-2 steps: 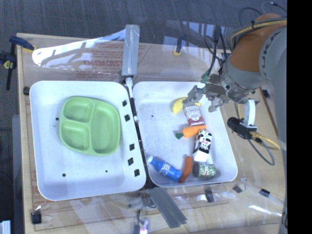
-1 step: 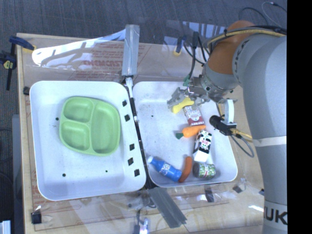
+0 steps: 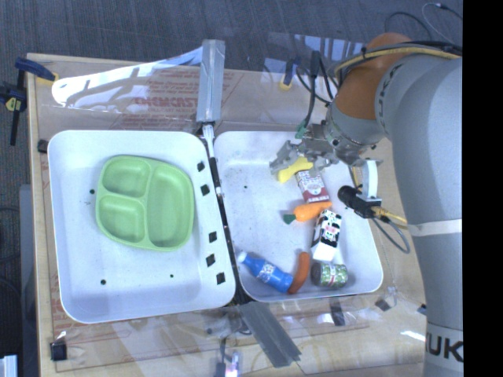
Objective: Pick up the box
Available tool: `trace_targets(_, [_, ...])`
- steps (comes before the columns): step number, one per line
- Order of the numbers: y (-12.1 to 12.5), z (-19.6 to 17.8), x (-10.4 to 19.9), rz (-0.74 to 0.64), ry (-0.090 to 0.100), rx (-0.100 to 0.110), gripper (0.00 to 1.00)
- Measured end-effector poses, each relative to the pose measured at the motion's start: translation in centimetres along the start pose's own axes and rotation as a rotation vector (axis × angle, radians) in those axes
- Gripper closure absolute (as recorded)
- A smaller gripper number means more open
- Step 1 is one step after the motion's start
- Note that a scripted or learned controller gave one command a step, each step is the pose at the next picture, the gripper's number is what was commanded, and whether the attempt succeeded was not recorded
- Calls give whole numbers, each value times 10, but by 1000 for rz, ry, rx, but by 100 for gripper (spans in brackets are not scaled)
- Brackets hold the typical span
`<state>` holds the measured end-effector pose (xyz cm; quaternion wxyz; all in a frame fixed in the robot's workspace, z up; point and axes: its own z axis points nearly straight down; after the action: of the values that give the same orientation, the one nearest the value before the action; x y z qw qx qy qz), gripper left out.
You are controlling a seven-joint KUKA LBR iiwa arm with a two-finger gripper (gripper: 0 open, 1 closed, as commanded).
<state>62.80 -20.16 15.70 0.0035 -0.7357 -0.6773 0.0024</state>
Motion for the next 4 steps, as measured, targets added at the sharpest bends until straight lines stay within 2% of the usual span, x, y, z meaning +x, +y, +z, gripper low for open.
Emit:
trace_targets(2, [0, 0, 0, 0, 0, 0, 0])
trace_targets(3, [-55, 7, 5, -155, 0, 0, 0])
trace_targets(4, [-4, -152, -9, -47, -1, -4, 0])
